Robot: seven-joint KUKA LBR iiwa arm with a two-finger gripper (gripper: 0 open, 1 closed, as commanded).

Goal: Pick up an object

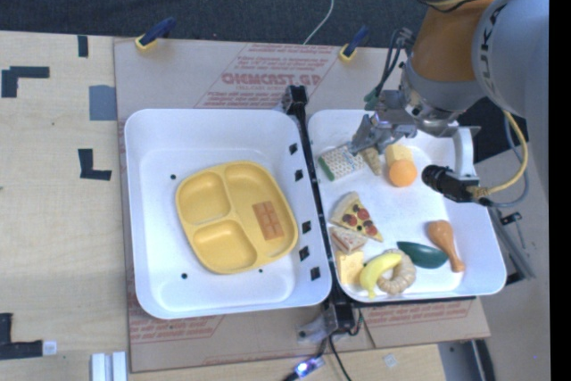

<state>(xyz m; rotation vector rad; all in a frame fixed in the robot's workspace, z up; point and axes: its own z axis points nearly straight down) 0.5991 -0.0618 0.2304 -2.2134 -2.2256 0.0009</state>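
Two white bins sit side by side; the left bin holds one yellow tray carrying one brown wafer. Right of the tray, the right bin holds one orange, pizza slice, banana, drumstick and pale green waffle. The gripper hovers just beside the waffle; whether it is open cannot be told.

The divided plate lies in the left bin. The right bin holds the pizza slice, with the banana in front of it.
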